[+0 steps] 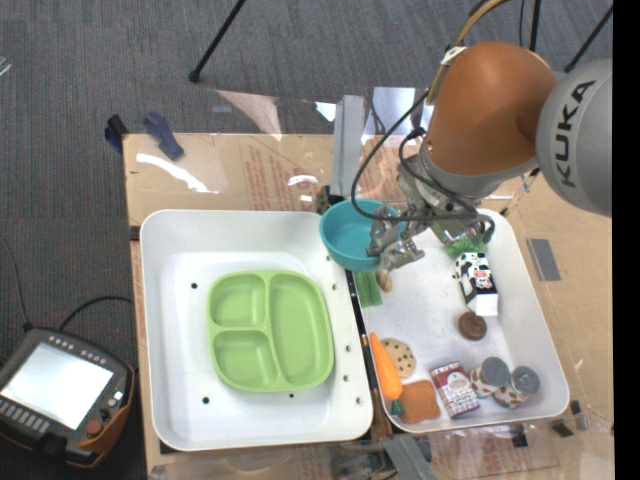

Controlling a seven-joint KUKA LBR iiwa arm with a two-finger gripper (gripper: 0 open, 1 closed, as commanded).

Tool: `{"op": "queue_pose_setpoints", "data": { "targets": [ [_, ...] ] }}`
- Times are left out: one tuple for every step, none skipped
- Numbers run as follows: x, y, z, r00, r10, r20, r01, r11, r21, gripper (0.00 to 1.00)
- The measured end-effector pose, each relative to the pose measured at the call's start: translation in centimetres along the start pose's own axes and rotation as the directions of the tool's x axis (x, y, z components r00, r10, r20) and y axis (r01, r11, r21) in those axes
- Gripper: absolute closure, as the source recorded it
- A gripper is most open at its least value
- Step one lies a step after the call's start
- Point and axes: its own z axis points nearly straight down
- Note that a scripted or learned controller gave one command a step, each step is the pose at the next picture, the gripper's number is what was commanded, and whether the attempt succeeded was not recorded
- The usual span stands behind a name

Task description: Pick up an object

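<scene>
Gripping blue bowl [350, 234] rim with gripper [392, 250], upper centre of frame, fingers pinched on rim. We judge: lift straight, slow, keep bowl level, clear bin [530, 308] wall, avoid green tray [270, 330].

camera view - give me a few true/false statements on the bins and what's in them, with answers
1. The green divided plate lies in the left bin. True.
2. The carrot lies on the green plate. False: it lies in the right bin, near its left wall.
3. The blue bowl sits at the top, where the two bins meet. True.
4. The cow-print carton is in the left bin. False: it is in the right bin.
5. The gripper is over the plate. False: it is beside the blue bowl, over the right bin.
</scene>
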Motion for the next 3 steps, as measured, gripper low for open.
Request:
{"op": "queue_pose_setpoints", "data": {
  "targets": [
    [3.1, 6.5, 3.8, 0.938, -0.347, -0.007, 0.347, 0.938, -0.005, 1.0],
    [-2.7, -0.2, -4.8, 0.972, -0.235, 0.002, 0.235, 0.972, 0.005, 1.0],
    [3.1, 3.2, 1.2, 0.966, -0.259, -0.01, 0.259, 0.966, -0.006, 1.0]
  ]
}}
